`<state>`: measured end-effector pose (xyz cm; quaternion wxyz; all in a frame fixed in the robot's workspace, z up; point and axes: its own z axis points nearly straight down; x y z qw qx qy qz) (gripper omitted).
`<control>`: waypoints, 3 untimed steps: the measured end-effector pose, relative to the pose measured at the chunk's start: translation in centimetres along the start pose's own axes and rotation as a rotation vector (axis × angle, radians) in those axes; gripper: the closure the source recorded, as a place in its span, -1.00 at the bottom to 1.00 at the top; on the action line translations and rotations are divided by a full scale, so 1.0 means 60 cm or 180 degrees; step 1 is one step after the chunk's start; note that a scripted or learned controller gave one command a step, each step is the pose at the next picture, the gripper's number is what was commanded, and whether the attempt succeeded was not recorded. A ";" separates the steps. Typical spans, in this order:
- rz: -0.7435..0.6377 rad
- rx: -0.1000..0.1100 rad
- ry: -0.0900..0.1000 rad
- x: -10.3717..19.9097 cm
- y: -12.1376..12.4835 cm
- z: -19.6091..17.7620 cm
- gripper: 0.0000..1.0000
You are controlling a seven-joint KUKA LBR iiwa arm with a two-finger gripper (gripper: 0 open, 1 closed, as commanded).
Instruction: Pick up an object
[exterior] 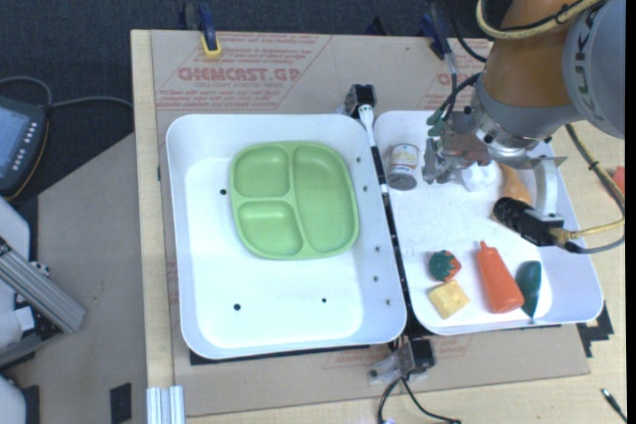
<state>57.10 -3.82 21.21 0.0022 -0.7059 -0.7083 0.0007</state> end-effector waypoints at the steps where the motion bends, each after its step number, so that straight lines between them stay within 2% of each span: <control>1: 0.0000 -0.0020 -0.0003 0.044 -0.019 -0.039 1.00; 3: 0.0008 -0.0006 -0.0004 0.048 -0.032 -0.026 1.00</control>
